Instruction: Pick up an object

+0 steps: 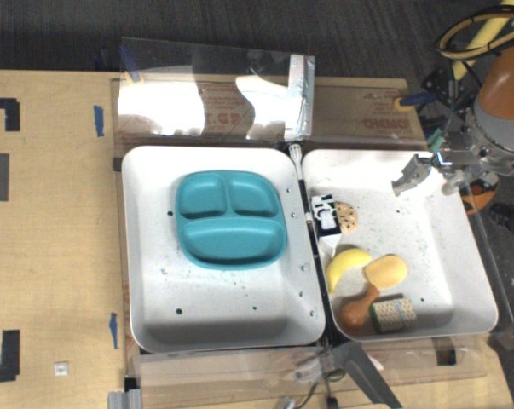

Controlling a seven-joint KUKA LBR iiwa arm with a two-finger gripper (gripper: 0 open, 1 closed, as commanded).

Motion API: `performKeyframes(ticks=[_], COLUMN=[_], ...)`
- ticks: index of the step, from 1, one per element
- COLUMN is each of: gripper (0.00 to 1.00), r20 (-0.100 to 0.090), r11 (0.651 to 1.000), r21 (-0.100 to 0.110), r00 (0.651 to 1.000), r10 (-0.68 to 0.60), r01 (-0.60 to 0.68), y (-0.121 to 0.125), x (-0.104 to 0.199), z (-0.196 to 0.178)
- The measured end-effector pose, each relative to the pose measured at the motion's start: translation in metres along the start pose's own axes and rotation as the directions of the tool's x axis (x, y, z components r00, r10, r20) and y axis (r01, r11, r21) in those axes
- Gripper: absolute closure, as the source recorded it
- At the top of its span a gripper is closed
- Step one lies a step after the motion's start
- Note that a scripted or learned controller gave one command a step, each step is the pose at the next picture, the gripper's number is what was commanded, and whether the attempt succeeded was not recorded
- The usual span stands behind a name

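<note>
My gripper (429, 180) hovers over the far right part of the right bin (427, 228), open, with nothing between its fingers (407, 177). Below it, along the bin's left and near side, lie a yellow lemon-like fruit (347, 265), a yellow-orange rounded piece (385, 270), a brown handled brush (359, 308) with a speckled grey block (394, 313), a speckled cookie (347, 216) and a black-and-white card (326, 216). All of these sit apart from the gripper, toward the lower left of it.
The left bin (154, 296) holds a teal divided plate (230, 217). A clear plastic sheet (239, 100) stands behind the bins. Yellow and black cables (474, 32) hang at the top right beside the arm's orange band (502, 92).
</note>
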State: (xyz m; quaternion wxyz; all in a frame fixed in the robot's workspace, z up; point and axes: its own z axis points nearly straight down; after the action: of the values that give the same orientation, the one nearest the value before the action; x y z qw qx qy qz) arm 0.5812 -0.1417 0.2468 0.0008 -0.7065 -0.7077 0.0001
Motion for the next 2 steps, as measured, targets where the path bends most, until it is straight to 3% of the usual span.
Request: performKeyframes(ticks=[1,2], gripper=[0.0,0.0], r20=[-0.001,-0.001], r11=[0.996,0.983], r21=[0.004,0.002], r00=[0.996,0.983], r10=[-0.092,0.184], r01=[0.092,-0.184], y=[-0.08,-0.102], x=[0.067,0.066], z=[0.064,0.053])
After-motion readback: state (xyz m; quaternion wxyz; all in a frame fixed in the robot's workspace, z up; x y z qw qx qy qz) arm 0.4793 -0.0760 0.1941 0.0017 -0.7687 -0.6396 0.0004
